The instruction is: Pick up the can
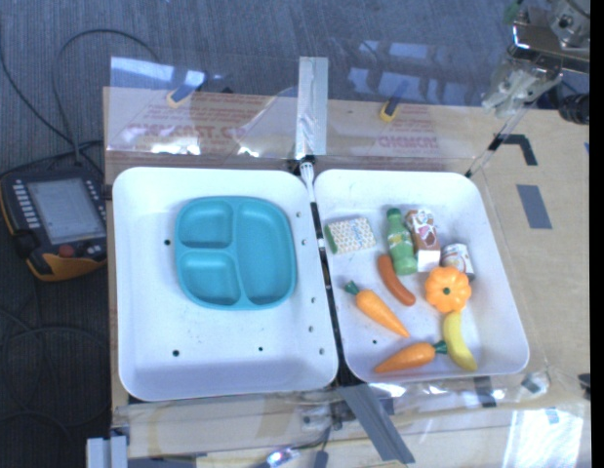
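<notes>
Silver can [458, 259] on its side, long axis slanting left-right, beside pumpkin [448, 290]; claw [513, 84] state unclear.

The end effector [521, 76] sits at the far right, above the tabletop [555, 261], and the arm behind it is cut off by the top and right edges. Its fingers are too small and pale to tell apart.

In the right bin [497, 227], the can [458, 258] is partly hidden behind the orange pumpkin [448, 289], and its label is too small to read. The small box [422, 234] beside it has printing too blurred to make out. The green bottle [399, 242] covers the far tip of the sausage [395, 281].

Glare washes out the clear plastic sheet [282, 130] on the far side. The handheld controller [53, 222] at left shows a blurred screen.
</notes>
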Motion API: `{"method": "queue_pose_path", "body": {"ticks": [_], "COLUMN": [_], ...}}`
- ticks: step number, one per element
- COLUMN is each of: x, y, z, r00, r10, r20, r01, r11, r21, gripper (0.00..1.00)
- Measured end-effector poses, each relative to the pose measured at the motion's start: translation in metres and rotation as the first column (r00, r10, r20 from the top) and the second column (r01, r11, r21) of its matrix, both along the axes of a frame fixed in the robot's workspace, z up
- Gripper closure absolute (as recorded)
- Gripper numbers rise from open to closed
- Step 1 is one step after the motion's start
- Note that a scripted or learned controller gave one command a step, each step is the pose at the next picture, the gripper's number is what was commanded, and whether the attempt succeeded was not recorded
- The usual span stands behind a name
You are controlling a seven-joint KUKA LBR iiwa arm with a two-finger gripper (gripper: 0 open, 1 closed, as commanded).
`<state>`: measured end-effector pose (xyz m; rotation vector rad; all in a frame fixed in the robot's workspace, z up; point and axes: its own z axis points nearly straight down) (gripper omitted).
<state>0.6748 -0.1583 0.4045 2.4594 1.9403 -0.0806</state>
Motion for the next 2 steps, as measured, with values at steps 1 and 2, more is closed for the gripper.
{"method": "queue_pose_path", "body": {"ticks": [1,2], "x": [0.0008,0.0017], "y": [0.0004,0.0008], "z": [0.0080,0.0159], "r00": [1.000,1.000], "r10": [0.001,0.002], "r20": [-0.003,-0.005], "r01": [-0.001,-0.002], "r11": [1.000,1.000], "r21": [-0.002,-0.005], "gripper": [1.00,1.00]}}
